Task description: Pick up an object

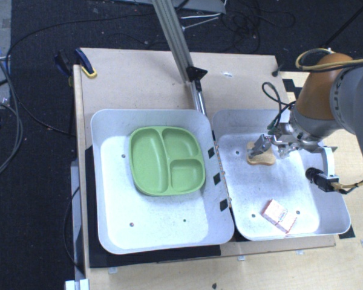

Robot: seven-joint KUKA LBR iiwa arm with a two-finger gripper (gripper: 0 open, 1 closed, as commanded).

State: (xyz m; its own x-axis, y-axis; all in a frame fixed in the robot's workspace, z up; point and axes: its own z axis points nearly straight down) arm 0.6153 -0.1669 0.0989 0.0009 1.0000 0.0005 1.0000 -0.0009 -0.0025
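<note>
— So where does the tool (265,145) sit right now?

— Right of centre in the frame, low over the right bin (302,180), at its upper part. A tan lump (261,156) lies on the bin floor just under and beside the tip. That lump looks like the thing it is going for.

— Is it gripping it?

— I cannot tell. The tip is small and dark against the lump, and nothing shows whether it is spread, closed or around anything. I would not call the lump held.

— What else could it pick?

— A small pink and white block (276,214) lies lower in the same bin, well apart from the tool. The left bin (109,180) carries a green divided plate (167,160), flat and wide, likely a poor fit for a two-finger grasp.

— How should this step go, in your view?

— Centre the tip over the lump's middle, come straight down, close only once both sides are straddled, then lift slowly. The lump looks rounded and uneven, so an off-centre pinch could squeeze it out sideways.

— And the arm?

— It reaches in from the right edge, orange band (314,95) uppermost, grey wrist bent down and leftward toward the bin. Cables loop beside it over the counter (139,77).
</note>
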